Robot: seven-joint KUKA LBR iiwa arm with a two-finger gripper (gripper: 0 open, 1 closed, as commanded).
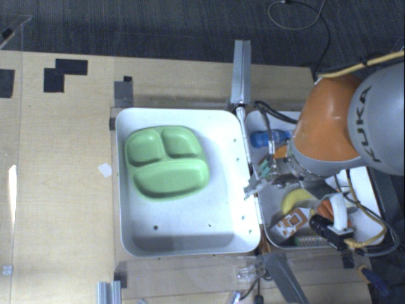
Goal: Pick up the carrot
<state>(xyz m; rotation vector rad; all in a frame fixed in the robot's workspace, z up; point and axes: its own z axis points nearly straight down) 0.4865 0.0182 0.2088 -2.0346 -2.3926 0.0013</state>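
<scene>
Hand: low over the left rim of the right bin, mostly hidden under the wrist, so whether it is clenched or released cannot be told, and nothing is seen grasped. Right bin contents, from the hand: blue item at 12 o'clock; yellow item at 4 o'clock; carrot, partly hidden, just beyond it at 4 o'clock; small orange-and-white box at 5 o'clock. Left bin at 9 o'clock: one green divided plate on the bench.
</scene>
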